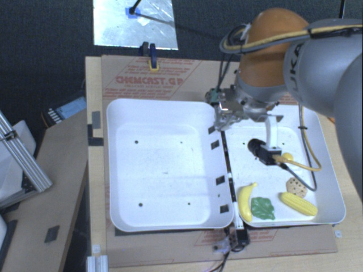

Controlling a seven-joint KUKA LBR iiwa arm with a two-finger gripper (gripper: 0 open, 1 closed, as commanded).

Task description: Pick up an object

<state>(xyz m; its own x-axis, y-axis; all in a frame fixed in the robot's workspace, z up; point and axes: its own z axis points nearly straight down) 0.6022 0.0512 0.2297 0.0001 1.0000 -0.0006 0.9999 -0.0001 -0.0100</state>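
The pick is hardly begun, by the look of it. The tool (227,117) sits low under the grey arm (317,67), at the far end of the bin on the view's right (332,205), close against the wall it shares with the other bin (113,152). From this angle I cannot tell whether it is spread or pressed together, and nothing shows in its grip.

The things worth taking all lie at the near end of that same bin, well apart from the tool: a banana (246,202) beside the shared wall, a green piece (262,208) touching it (some leafy toy, perhaps), a corn cob (298,204) and a cookie (295,186) just behind the cob. All rest flat on the bin floor. Choosing one, reaching it, closing and lifting are all left to do.
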